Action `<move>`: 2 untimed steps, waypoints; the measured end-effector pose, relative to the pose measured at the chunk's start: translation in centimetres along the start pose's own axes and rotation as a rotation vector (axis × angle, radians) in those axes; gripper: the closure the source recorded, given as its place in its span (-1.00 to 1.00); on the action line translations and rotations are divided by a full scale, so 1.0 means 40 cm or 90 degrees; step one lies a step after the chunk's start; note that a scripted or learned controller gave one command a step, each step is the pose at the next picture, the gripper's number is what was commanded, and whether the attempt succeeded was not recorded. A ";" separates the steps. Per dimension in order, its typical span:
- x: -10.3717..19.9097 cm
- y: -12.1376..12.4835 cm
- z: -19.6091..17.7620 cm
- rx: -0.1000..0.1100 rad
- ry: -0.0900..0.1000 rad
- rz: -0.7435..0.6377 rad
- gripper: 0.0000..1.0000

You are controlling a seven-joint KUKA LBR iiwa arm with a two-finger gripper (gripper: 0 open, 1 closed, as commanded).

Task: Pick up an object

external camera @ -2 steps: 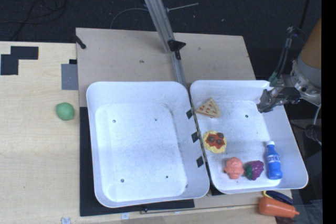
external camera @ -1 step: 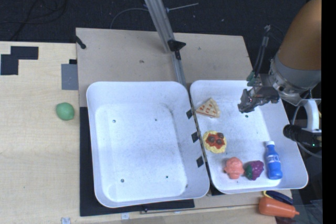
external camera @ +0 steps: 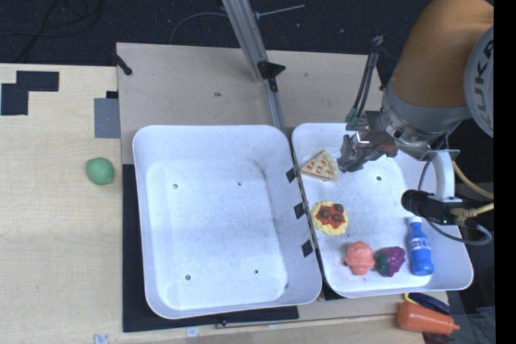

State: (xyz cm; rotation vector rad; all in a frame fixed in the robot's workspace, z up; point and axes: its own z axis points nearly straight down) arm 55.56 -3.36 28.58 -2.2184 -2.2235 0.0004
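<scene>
Nearest the camera, at the bench's front edge below the right bin (external camera: pixel 451 274), lies an orange toy shaped like a carrot or hot dog (external camera: pixel 427 319), partly over a dark blue piece; just inside that bin's front wall three toys sit in a row: a pink figure (external camera: pixel 359 257), a purple bunch of grapes (external camera: pixel 391 260) touching it on the right, and a blue bottle with a white cap (external camera: pixel 418 248) just beside the grapes, standing near the right rim; a little farther back, close to the bin's left wall, rests a round yellow tart with red topping (external camera: pixel 330 218); beyond it, near the back left corner, lies a pizza slice (external camera: pixel 320 167), yellow with red spots; the gripper (external camera: pixel 357 155) hangs just right of that slice, low over the bin floor, and whether its dark fingers are apart or together cannot be made out; the left bin (external camera: pixel 153 149) sits beside it, joined by black clips; a green ball (external camera: pixel 100 171) lies on the wooden bench well left of both bins; farthest back, a slanted aluminium rail (external camera: pixel 243 18) rises behind the bins.
</scene>
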 end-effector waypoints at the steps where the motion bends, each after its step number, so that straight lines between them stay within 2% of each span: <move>1: 0.110 0.011 0.057 0.001 0.000 0.000 1.00; 2: 0.237 -0.004 0.077 0.000 0.000 -0.001 1.00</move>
